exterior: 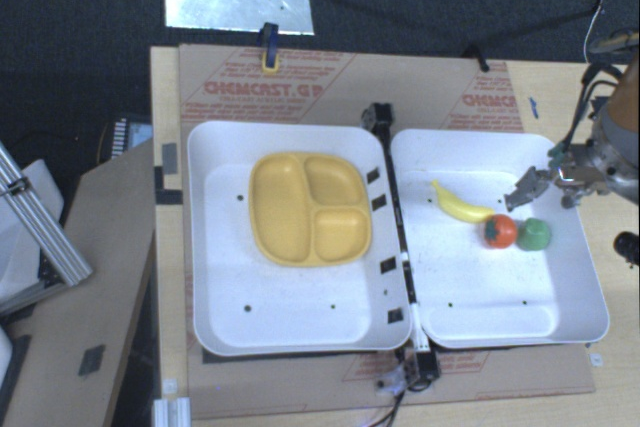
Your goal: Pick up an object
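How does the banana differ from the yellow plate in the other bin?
The banana is a small, slim, curved piece; the yellow plate is far larger, broad and split into three compartments. The banana lies in the right bin touching a red-orange piece; the plate lies alone in the left bin. Both are yellow.

Glossy white plastic bins (300, 335), a matt yellow plastic tray (308, 207), brown cardboard (300, 85) underneath.
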`<state>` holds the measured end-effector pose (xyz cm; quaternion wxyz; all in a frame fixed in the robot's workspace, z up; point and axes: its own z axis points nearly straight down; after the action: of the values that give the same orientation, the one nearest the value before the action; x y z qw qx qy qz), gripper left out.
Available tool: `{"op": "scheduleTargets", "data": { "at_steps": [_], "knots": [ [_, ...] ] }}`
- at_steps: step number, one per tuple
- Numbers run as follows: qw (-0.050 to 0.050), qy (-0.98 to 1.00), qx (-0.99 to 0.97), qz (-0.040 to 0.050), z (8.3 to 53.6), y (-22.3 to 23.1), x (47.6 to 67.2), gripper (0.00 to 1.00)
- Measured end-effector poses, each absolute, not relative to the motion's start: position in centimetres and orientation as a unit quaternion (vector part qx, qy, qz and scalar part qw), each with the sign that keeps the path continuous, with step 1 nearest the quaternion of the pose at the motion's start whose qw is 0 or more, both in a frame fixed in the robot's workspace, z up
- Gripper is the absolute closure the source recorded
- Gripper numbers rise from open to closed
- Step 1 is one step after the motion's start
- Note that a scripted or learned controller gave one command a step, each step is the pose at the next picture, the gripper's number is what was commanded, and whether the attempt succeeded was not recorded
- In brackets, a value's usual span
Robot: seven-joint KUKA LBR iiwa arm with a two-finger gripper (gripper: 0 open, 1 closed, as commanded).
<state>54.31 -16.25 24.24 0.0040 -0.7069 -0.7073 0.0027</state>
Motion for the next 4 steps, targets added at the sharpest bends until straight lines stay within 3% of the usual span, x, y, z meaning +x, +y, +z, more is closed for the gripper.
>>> {"op": "scheduleTargets", "data": {
  "at_steps": [1,4],
  "knots": [
    [-0.001,-0.708,-0.706,-0.0002,24.8,-16.2,54.5,0.0],
    [0.001,-0.707,-0.707,0.0006,8.2,-14.7,54.2,0.0]
  ]
}}
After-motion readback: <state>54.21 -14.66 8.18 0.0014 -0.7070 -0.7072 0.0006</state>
